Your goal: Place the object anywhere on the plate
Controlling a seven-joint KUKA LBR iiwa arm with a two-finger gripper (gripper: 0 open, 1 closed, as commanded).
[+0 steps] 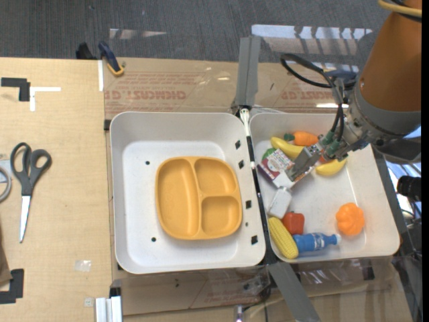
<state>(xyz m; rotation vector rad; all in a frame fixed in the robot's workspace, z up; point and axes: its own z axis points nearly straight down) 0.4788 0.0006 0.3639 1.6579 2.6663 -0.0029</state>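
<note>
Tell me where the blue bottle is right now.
The blue bottle lies at the near edge of the right bin, between the corn cob and the orange pumpkin toy.

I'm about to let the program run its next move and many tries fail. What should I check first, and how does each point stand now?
1. Plate sits flat in the left bin: ok.
2. Plate compartments free of clutter: ok.
3. Claw over the right bin, above the toys: ok.
4. An object between the claw's tips: cannot tell.
5. Corn, blue bottle and orange pumpkin lie apart from the claw: ok.
</note>
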